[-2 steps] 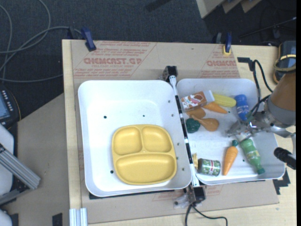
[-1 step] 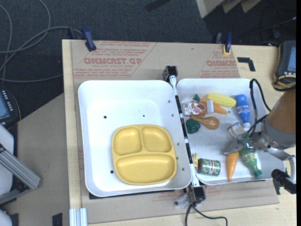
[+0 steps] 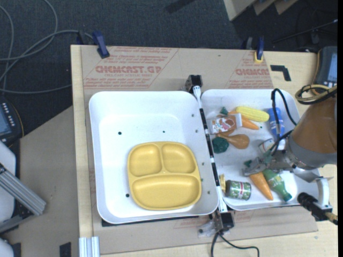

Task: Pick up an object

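Two bins, one arm low over the right-hand clutter

Two shallow white bins sit side by side on the table. The left bin holds a yellow divided plate, three compartments, lying flat toward the near side. The right bin carries the small items: a corn cob at the far end, a small carrot just beside it, a red and white packet by the dividing wall, a tan pear-shaped piece near the middle with a dark green item just beside it, a blue bottle toward the right wall, a tin can lying on its side at the near edge, a larger orange carrot next to it, and a green bottle touching that carrot's right flank.

The arm reaches in from the right, its orange band above the grey wrist. The end effector hangs low over the right bin, just above the orange carrot's thick end and near the green bottle. Whether its fingers stand apart or together I cannot tell, since the metal parts blur into the clutter beneath, and nothing is plainly seen between them
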Tool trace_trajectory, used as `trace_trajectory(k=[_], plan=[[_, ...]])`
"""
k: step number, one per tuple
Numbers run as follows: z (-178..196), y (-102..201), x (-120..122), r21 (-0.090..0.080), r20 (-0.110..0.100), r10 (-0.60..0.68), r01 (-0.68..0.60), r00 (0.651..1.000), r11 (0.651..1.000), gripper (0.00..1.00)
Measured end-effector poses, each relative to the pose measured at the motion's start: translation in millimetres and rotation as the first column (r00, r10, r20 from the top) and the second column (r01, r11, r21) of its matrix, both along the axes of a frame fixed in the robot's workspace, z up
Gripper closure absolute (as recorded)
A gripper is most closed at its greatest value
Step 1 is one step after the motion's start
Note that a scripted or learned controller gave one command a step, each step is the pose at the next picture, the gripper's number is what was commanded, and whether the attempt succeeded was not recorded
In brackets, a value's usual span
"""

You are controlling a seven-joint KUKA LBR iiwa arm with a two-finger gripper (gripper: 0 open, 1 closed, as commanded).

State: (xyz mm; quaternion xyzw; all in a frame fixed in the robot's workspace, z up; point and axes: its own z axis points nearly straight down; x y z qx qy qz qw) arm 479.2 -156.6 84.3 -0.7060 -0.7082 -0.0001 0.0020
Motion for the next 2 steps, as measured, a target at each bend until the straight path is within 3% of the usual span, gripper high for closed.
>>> trace_trajectory(k=[1,2], plan=[[11,-2,2,-0.005,0.009,-0.002,0.002,1.000,1.000,1.00],[107,73,76,-0.003,0.018,0.009,-0.009,1.000,1.000,1.00]])
